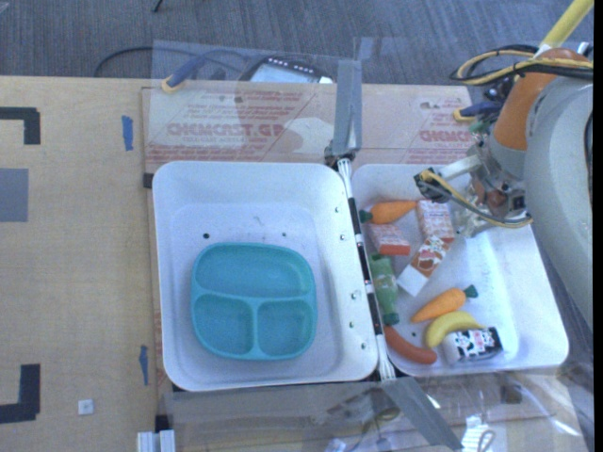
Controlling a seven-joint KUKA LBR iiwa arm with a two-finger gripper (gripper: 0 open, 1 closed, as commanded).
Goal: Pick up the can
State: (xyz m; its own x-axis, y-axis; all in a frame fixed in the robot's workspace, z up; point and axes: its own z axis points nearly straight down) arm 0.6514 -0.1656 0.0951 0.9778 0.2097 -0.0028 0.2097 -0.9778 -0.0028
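Although the slanted view is soft, the largest thing in it is plainly a pale wooden bench (75, 252), which stretches well away from the gripper (466, 217) toward the view's left. Two shallow white bins sit on it side by side. The left bin (179, 196) is well apart from the gripper, and the gripper hangs over the far end of the right bin (528, 290). A bulky grey arm (565, 158) with an orange band reaches in behind the gripper from the view's right. A teal divided plate (252, 301) lies in the left bin, far from the gripper. Whether the gripper is open or closed cannot be told, because blur and cable hide it. Nothing can be seen held in it. Just beside the gripper, on its view-left side, lies a red-and-white piece that is most likely the can (433, 221), though whether the two touch is unclear. A carrot (394, 211) lies beyond the can from the gripper. Toward the near end of the bin, well apart from the gripper, are a second carrot (441, 304), a banana (452, 326) and a black-and-white container (474, 344). The can looks like a small toy, so it is probably light, hollow and stiff, with a smooth curved wall that could slip or roll. The best hold is probably square across the middle of its body, clear of the small packet (428, 254) crowding its near end.
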